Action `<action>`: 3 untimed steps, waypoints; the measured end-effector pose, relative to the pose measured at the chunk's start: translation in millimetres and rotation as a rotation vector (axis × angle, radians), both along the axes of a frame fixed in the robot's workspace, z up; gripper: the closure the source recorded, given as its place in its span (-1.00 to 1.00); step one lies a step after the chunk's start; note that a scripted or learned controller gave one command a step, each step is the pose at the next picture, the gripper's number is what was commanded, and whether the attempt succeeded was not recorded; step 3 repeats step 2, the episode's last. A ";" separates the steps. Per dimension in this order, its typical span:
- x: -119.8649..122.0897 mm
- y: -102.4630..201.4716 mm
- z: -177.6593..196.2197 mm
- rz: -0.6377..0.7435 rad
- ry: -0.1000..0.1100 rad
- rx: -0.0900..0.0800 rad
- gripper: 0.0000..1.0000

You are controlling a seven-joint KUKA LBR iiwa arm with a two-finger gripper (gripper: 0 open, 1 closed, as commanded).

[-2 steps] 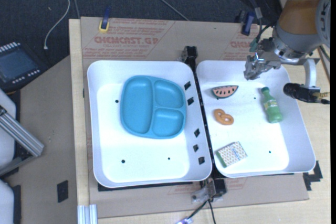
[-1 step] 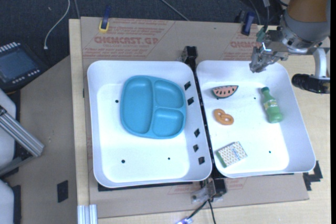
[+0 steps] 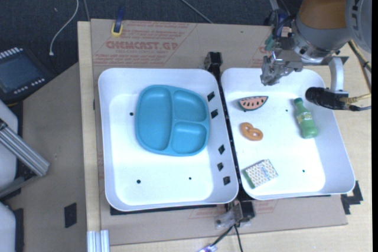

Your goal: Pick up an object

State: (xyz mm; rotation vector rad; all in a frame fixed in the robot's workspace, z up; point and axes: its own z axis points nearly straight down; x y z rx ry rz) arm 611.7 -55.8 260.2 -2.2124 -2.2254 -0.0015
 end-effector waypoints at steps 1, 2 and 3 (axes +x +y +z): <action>6.3 53.3 1.6 0.000 -0.002 -0.001 1.00; 3.4 104.2 -17.1 0.000 0.003 -0.001 1.00; 3.4 104.2 -17.1 0.000 0.003 -0.001 1.00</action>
